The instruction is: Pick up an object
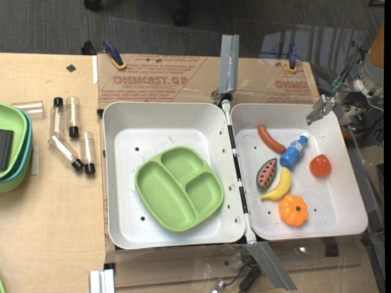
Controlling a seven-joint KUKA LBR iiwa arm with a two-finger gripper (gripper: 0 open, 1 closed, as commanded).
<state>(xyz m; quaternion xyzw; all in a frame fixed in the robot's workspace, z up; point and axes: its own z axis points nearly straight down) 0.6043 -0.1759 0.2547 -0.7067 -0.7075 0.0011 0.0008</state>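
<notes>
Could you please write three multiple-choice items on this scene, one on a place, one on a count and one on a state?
1. Where does the green plate lie?
A. in the left bin
B. in the right bin
C. on the wooden bench

2. How many toy foods and other items lie in the right bin?
A. three
B. six
C. nine

3. What is the gripper doing?
A. gripping the banana
B. pressing on the plate
C. hanging at the right bin's far right corner with nothing between its fingers

Answers: 1 A, the plate fills the left bin's floor. 2 B, sausage, bottle, tomato, melon slice, banana and pumpkin. 3 C, all items lie apart from it.
</notes>
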